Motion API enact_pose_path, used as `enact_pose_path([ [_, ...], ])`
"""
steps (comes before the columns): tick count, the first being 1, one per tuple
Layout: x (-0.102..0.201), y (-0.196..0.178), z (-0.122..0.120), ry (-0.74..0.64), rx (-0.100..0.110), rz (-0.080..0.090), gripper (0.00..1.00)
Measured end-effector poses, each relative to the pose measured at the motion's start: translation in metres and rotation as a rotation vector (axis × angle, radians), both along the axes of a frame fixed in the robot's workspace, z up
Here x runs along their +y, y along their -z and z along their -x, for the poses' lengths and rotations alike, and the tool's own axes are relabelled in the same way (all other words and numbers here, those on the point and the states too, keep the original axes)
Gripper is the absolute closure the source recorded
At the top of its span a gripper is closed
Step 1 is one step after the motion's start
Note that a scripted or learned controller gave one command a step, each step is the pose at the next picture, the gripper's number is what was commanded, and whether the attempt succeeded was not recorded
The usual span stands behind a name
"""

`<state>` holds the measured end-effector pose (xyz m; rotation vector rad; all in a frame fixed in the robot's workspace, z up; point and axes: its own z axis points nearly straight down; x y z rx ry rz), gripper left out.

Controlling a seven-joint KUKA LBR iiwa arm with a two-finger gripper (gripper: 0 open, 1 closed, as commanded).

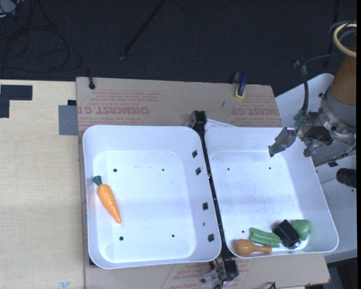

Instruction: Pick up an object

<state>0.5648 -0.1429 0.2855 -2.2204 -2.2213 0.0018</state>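
Observation:
An orange carrot (109, 203) with a green top lies at the left side of the left bin (141, 134). In the front right corner of the right bin (253, 140) lie a tan pear-shaped toy (250, 247), a green bumpy toy (265, 238), a black block (287, 233) and a green piece (302, 226), packed close together. My gripper (296, 146) hangs over the back right part of the right bin, far from those toys. It stands open, and nothing is between its fingers (281, 142).
A black divider clamp (207, 185) runs between the two bins. A cardboard sheet (168, 101) lies under both bins, with a blue and yellow clip (240, 86) at its back edge. Cables cross the dark floor behind.

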Motion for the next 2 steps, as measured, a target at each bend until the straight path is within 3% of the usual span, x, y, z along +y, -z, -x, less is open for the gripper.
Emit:
enact_pose_path([
  [1,0.047,0.171,-0.045,-0.004,0.005,-0.003,0.00],
  [2,0.088,0.043,-0.063,-0.005,-0.009,-0.001,0.00],
])
